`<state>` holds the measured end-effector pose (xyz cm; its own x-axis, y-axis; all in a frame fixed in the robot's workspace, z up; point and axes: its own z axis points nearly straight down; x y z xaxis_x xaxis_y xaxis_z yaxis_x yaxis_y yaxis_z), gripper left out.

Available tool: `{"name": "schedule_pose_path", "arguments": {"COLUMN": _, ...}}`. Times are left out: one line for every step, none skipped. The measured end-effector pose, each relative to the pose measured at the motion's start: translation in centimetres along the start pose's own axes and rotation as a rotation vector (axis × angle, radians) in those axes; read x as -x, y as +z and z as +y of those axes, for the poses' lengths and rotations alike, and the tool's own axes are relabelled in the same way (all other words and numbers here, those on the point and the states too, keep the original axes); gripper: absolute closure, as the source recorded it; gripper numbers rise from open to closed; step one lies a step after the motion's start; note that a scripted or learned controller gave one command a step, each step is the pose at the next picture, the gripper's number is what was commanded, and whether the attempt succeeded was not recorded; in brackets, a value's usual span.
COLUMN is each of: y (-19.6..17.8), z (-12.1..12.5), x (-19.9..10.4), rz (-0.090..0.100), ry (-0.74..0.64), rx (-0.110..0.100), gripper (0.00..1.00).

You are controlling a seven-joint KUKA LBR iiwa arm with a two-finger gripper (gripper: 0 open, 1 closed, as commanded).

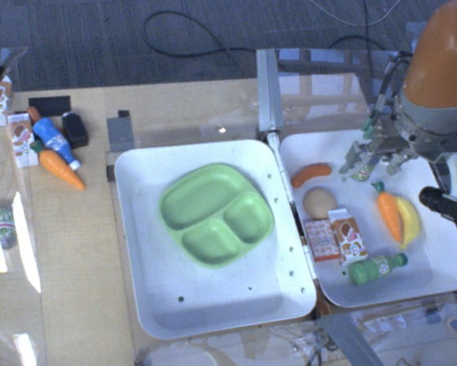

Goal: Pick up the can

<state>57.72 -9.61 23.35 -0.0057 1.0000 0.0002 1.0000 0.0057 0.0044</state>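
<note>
In the right bin point(444, 276) a small greenish-silver object that looks like the can point(362, 173) lies near the back, mostly hidden under the gripper. The gripper point(373, 157) hangs directly over it, low in the bin, with the grey arm and its orange band point(443, 47) rising to the right. From this angle the metal of the gripper overlaps the can's top, and I cannot see whether it is touching or holding it.
The right bin also holds a sausage point(311, 174), a beige egg-like ball point(319, 202), two small cartons point(335, 238), a green bottle point(377, 268), a carrot point(389, 214) and a banana point(411, 221). A green divided plate point(216, 214) fills the left bin point(160, 301). Toys lie on the bench point(65, 262) at the left.
</note>
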Motion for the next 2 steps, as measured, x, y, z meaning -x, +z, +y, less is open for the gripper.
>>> {"name": "schedule_pose_path", "arguments": {"y": -14.2, "z": 2.5, "x": -0.3, "rz": -0.001, "ry": 0.028, "rx": 0.004, "gripper": 0.0}}
{"name": "schedule_pose_path", "arguments": {"y": 6.1, "z": 1.9, "x": 1.8, "rz": 0.0, "ry": 0.04, "rx": -0.001, "gripper": 0.0}}
